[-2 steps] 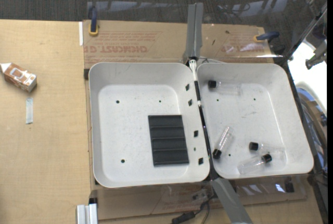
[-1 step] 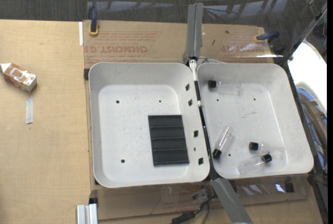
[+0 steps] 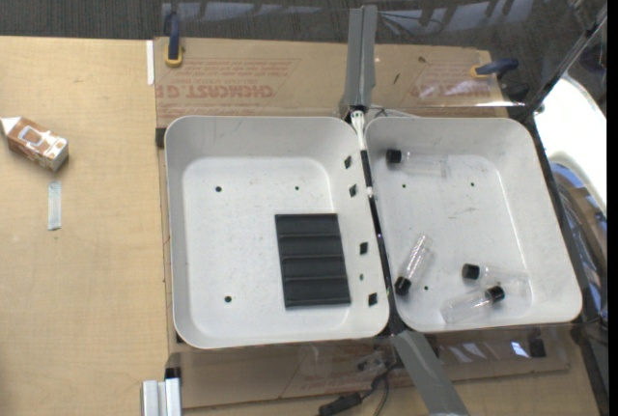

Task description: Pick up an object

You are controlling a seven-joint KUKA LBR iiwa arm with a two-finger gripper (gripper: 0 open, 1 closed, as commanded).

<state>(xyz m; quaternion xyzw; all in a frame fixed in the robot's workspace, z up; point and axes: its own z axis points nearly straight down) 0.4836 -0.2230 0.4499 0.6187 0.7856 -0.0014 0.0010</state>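
Note:
A black ribbed rectangular block (image 3: 311,260) lies flat in the left bin (image 3: 193,211), toward its front middle. The right bin (image 3: 521,211) holds several clear vials with black caps. One vial (image 3: 415,262) lies tilted near the bin's front left, its cap toward the divider. Another vial (image 3: 471,306) rests along the front wall, and a third (image 3: 470,271) sits just behind it. One more vial (image 3: 410,159) lies at the back left of that bin.
Both bins sit on brown cardboard (image 3: 251,81) held by clamps (image 3: 172,45) at the back. A grey post (image 3: 361,57) rises between the bins. A small printed box (image 3: 37,143) and a pale strip (image 3: 54,208) lie on the wooden bench to the left.

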